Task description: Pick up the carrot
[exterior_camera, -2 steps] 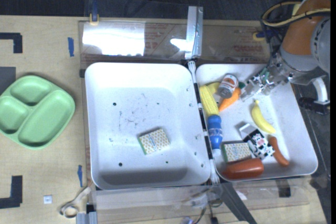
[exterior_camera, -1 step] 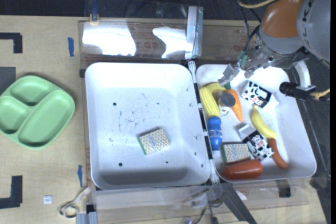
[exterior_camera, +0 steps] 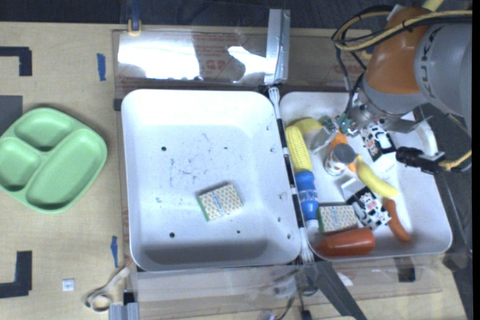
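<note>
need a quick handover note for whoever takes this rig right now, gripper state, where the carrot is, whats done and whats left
Gripper: low over the back of the right bin, at the clutter there; whether its fingers are open or shut cannot be made out.
Carrot: lying near the right bin's front right corner, beside the black-and-white toy and the banana, apart from the gripper.
Other items: corn, blue bottle and red sausage share the right bin; a sponge sits in the left bin.
Done: nothing visible; the carrot is not lifted.
Left: move to the carrot, grip it, lift it.
</note>
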You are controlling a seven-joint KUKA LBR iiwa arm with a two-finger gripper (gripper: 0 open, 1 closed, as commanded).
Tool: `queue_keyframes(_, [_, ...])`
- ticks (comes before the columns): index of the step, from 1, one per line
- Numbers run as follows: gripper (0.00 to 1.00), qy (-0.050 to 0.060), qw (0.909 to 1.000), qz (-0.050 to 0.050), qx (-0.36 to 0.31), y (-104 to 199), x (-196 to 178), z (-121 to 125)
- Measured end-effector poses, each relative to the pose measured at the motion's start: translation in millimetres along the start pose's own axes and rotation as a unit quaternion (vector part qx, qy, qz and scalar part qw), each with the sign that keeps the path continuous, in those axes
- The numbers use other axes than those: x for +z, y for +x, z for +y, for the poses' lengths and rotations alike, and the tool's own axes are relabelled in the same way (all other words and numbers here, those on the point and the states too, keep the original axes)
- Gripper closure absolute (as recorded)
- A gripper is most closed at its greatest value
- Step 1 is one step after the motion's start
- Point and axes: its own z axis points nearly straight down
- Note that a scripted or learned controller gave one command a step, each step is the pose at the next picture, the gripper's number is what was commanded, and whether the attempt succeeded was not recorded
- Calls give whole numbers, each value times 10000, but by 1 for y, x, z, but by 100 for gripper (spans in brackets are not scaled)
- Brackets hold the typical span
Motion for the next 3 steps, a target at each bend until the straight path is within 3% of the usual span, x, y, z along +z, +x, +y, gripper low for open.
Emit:
queue_keyframes(1, [0, -4, 9948, -7, -1016, -21, 17, 17])
queue_keyframes(2, [100, -42, 9948, -34, -1016, -22, 4, 19])
queue_keyframes(3, [100, -2, 9927, 2, -1203, 40, -83, 45])
